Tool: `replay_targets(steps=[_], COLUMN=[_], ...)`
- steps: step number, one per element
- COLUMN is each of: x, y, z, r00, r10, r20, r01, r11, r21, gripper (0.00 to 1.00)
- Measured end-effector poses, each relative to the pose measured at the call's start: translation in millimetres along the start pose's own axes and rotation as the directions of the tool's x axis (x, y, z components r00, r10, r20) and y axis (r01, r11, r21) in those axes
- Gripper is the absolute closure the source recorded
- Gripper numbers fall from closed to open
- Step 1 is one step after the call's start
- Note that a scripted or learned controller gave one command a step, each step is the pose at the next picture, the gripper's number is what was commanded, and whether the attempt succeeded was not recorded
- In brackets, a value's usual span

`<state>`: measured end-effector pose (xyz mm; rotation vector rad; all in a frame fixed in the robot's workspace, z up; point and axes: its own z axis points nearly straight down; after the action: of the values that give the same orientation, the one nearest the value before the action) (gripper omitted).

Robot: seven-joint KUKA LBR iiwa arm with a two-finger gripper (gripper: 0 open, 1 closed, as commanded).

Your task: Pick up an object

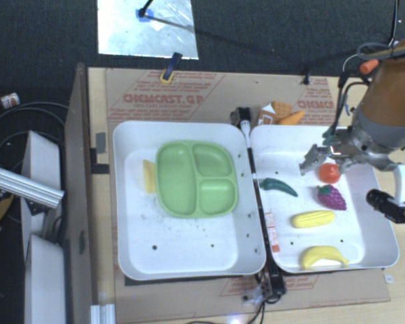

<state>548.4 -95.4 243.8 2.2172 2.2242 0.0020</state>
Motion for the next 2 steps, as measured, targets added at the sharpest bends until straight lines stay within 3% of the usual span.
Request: replay_targets(steps=[1,2], x=[-73.6,-104.1], y=[42.9,63.0], z=[20.7,148.9], r00=[1.0,1.0], r10=[0.005,0.003], r20=[0.004,0.0], r01=[-0.005,-0.003], r11=[1.0,1.0], r21=[-0.004,0.007], gripper=[0.0,0.0])
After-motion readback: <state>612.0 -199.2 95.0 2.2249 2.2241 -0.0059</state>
